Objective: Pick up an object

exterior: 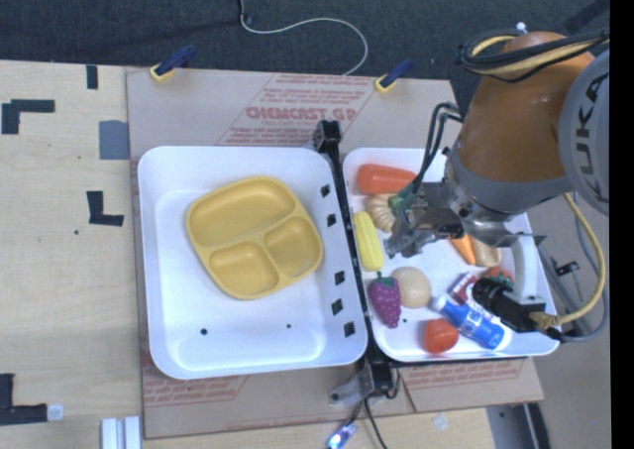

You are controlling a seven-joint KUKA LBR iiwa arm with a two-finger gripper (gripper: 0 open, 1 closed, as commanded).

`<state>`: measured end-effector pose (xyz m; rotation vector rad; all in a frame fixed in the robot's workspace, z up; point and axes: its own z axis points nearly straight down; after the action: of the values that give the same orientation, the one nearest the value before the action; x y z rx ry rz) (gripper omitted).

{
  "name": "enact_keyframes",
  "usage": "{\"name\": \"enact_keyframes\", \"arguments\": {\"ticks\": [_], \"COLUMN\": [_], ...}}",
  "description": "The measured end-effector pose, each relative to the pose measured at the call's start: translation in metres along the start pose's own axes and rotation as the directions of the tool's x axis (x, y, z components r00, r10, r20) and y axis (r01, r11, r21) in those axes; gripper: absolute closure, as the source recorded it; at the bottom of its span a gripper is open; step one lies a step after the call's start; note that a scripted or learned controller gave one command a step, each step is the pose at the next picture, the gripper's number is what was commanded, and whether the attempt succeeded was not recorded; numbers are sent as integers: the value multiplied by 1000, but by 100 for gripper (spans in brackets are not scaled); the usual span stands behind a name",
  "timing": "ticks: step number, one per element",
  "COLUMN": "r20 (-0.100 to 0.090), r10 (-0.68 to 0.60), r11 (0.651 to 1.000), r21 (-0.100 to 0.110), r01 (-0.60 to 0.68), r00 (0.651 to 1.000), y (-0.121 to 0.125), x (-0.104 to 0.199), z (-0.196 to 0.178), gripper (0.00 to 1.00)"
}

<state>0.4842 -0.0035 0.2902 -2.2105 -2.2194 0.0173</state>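
My gripper [408, 235] hangs over the middle of the right bin [451, 350], its dark fingers just above the pile of toy food. Beneath and around it lie a yellow corn cob [368, 240], a beige potato-like piece [412, 287], a purple grape bunch [385, 299], a long red-orange pepper [384, 178], a red tomato [440, 335] and a blue-and-white bottle [474, 324]. Nothing is visibly held between the fingers. The arm's orange band and grey wrist hide the bin's right part.
The left bin [168, 338] holds a yellow three-compartment plate [254, 236]. A black divider [342, 229] runs between the bins. An orange carrot piece [466, 249] lies by the wrist. Cardboard and a white cable lie behind the bins.
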Motion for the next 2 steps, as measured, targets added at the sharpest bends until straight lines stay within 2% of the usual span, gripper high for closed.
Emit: {"name": "enact_keyframes", "arguments": {"ticks": [1,2], "r20": [-2,2], "r10": [-7,1], "r11": [1000,1000], "r21": [-15,-6], "r01": [7,-1], "r00": [1000,1000], "y": [0,-1], "x": [72,83], "z": [-73,-60], "gripper": [100,100]}}
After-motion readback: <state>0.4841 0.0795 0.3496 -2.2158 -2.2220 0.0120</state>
